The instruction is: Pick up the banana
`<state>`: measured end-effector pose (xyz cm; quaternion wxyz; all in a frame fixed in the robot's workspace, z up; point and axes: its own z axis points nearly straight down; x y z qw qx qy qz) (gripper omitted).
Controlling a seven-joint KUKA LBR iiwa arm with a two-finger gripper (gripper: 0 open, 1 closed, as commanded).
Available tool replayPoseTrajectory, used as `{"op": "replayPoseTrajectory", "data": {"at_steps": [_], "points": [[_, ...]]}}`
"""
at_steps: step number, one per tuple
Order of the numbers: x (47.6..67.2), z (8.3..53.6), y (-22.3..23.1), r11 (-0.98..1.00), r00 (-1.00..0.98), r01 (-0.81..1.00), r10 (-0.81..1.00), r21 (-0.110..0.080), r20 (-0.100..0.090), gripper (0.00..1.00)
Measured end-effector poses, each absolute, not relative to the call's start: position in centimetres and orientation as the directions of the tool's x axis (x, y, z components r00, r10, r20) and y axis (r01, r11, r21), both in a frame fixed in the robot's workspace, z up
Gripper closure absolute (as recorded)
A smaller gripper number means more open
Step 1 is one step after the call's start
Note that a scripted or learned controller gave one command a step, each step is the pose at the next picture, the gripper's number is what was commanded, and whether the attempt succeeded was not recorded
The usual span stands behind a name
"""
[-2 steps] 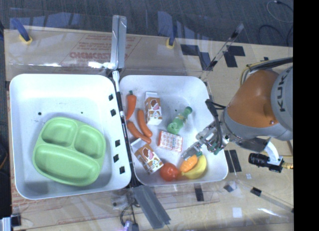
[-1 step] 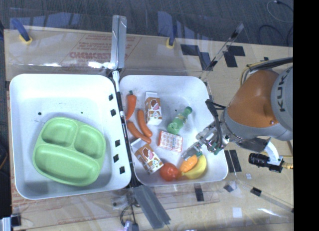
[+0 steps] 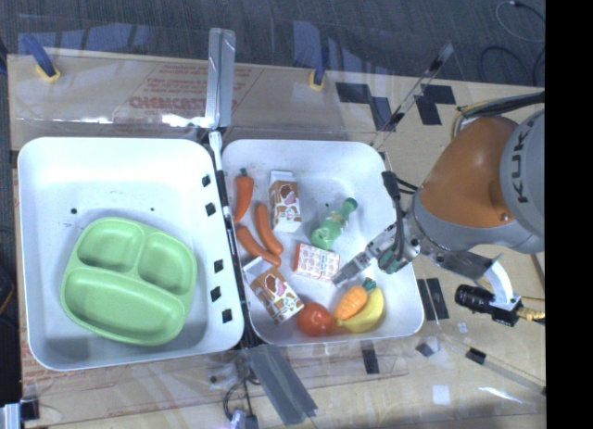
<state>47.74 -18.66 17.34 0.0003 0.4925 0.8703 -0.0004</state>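
**Gripper low over the right bin, banana just below**

Gripper hanging over the right bin, just above the near right corner pile. Fingers slanting down and left, tips close to the small printed box; spread or pressed together, cannot tell from this angle. Nothing visibly pinched between them.

Banana lying curved in the near right corner, tucked against a small orange carrot, with a red tomato just to the left. Close below the gripper, not in its grasp.

Elsewhere in the same bin: green bottle tilted near the middle, carton toward the far side, another carton near the front, long carrot and two sausages along the left wall.

Over in the left bin: green divided plate, sitting toward the near side.

Grey arm with orange band reaching in from the right.
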Motion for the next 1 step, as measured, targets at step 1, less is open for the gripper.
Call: {"op": "replayPoseTrajectory", "data": {"at_steps": [1], "points": [[47.62,11.32,-21.03,0.57,-0.57,0.821,0.821,-0.002,0.003,0.0]]}}
